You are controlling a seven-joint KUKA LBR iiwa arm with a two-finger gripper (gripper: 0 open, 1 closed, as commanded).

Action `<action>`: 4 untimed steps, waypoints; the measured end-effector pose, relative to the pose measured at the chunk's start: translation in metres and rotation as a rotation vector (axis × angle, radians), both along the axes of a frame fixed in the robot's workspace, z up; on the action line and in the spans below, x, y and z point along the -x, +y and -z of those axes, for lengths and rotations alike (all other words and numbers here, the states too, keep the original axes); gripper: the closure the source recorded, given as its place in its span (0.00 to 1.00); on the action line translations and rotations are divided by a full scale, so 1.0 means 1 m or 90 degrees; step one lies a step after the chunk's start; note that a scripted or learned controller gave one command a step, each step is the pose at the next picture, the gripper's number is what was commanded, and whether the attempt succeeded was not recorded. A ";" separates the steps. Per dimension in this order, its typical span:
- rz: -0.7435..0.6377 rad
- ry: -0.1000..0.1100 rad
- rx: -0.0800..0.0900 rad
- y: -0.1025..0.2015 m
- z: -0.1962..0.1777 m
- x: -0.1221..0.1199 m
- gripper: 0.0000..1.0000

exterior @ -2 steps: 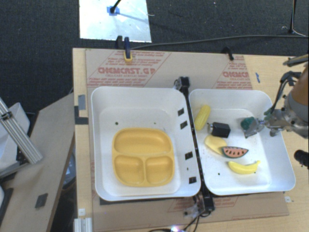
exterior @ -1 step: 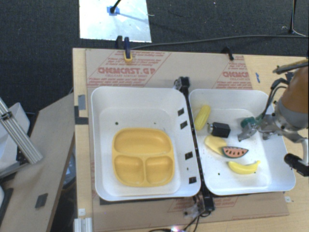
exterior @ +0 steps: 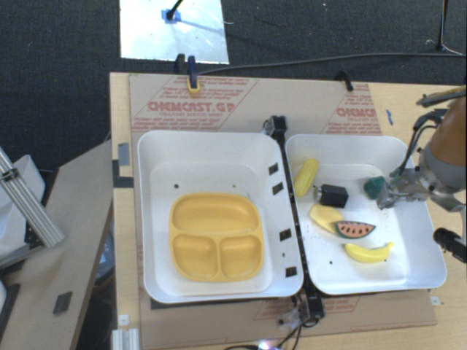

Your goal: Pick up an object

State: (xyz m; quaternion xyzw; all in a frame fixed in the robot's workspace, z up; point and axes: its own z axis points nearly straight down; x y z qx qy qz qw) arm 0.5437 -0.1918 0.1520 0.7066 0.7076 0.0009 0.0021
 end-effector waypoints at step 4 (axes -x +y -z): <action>-0.005 0.003 -0.003 0.111 -0.062 0.011 1.00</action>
